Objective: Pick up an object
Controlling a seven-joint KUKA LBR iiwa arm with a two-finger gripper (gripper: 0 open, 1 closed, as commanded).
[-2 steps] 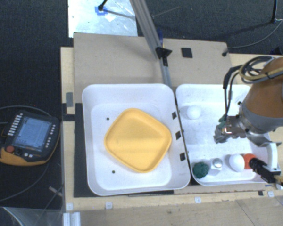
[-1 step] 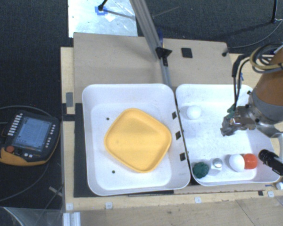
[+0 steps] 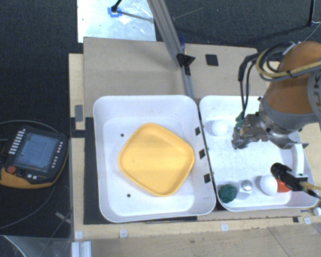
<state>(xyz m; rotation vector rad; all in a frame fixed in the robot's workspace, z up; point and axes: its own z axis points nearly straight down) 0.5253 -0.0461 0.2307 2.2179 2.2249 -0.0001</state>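
While the gripper hangs over the middle of the right bin, its fingers cannot be read as spread or closed from this angle, and nothing is visible between them. From the gripper outward, the nearest candidate is the small white ball, lying just beside it toward the divider and slightly toward the far wall. This ball is round, so no long axis constrains the approach. It appears plain, smooth and matte white, resting alone on the bin floor, near the back-left corner.
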